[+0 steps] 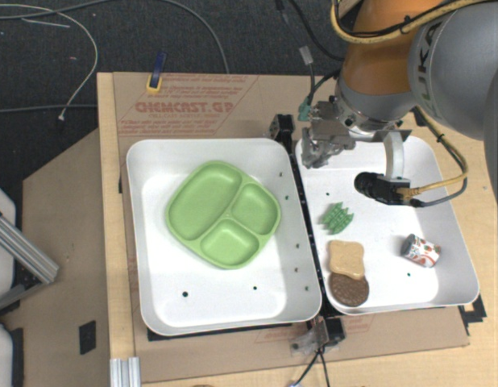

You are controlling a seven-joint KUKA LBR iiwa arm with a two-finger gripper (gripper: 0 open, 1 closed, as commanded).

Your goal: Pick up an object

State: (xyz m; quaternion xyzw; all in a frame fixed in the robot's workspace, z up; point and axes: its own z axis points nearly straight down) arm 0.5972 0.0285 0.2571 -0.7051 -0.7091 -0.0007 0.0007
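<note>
Nearest the cam, by the front rim of the R bin [450, 293], a brown disc [350, 289] lies flat w/ a tan toast slice [346, 257] touching its far edge and partly overlapping it. Further R, well apart from both, a small white-and-red can [421, 251] lies on its side. Just beyond the toast, not touching it, a small green spiky toy [338, 216] sits near the wall btwn the two bins. The L bin [152, 297] holds a light-green 3-compartment plate [223, 214], roughly centred and turned at an angle to the bin's sides. At the far-L corner of the R bin the jaws point down over bare white bin floor, beyond the green toy & apart from every obj. Can't tell if they're apart or together, as that spot is too cluttered. The grey arm [466, 55] w/ orange band comes in from upper R. Both bins rest on a cardboard-covered worktop [201, 103] w/ red print. A blue clip [157, 69] sits at its far edge, w/ thin cables [80, 22] on the dark floor beyond.
</note>
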